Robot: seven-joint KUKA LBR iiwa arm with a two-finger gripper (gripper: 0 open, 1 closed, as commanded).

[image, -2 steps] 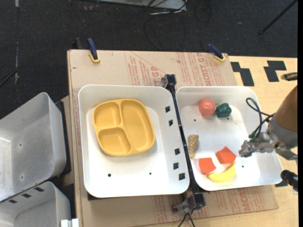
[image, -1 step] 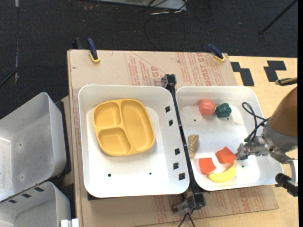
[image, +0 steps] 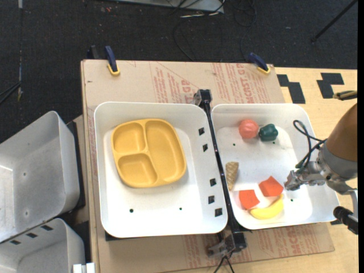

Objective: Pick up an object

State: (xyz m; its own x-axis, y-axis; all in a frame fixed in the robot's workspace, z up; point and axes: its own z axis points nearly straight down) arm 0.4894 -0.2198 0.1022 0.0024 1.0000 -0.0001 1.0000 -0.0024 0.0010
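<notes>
The right bin [image: 301, 215] holds several toy foods: a pink-red ball [image: 248, 128], a dark green piece [image: 268, 132], a tan cone [image: 232, 172], two orange-red blocks [image: 271, 186] [image: 248, 199] and a yellow banana [image: 267, 211]. My gripper [image: 293, 182] hangs low over the bin's right half, just right of the upper orange block and above the banana. The metal wrist hides its tips. I see nothing held in it.
The left bin [image: 114, 209] carries a yellow three-part plate [image: 149, 152]. A black divider [image: 215, 169] runs between the bins. Blue-and-yellow clamps [image: 112, 61] [image: 260, 63] sit on the bench's far edge. Grey tubs [image: 34, 169] stand at the left.
</notes>
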